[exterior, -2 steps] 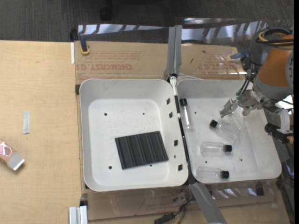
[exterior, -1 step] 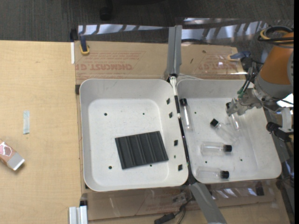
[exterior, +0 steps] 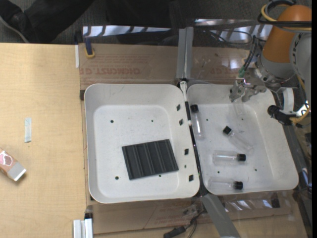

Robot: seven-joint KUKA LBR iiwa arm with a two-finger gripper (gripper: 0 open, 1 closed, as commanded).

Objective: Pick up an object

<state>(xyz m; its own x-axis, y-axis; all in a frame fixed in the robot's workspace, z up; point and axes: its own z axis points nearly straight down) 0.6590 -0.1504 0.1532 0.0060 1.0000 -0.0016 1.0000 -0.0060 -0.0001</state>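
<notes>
We see the surface (exterior: pixel 39 93) carrying two white bins side by side. The left bin (exterior: pixel 99 113) holds a dark ribbed mat (exterior: pixel 150 158), its long axis running left to right with a slight tilt. The right bin (exterior: pixel 267 133) holds several clear tubes with black caps. One tube (exterior: pixel 196 121) lies against the left wall, long axis running up and down the view, cap at the far end. A second tube (exterior: pixel 239 138) lies near the middle on a diagonal, cap toward the upper left. A third tube (exterior: pixel 229 158) lies left to right, cap pointing right. A fourth tube (exterior: pixel 225 185) lies along the near wall, left to right, cap pointing right.

The arm (exterior: pixel 285 38) reaches in from the right, and the gripper (exterior: pixel 243 92) sits over the far edge of the right bin. We cannot tell whether the fingers are spread or pressed together. All four tubes lie apart from the gripper, nearer the viewer; the diagonal tube is closest to it.
</notes>
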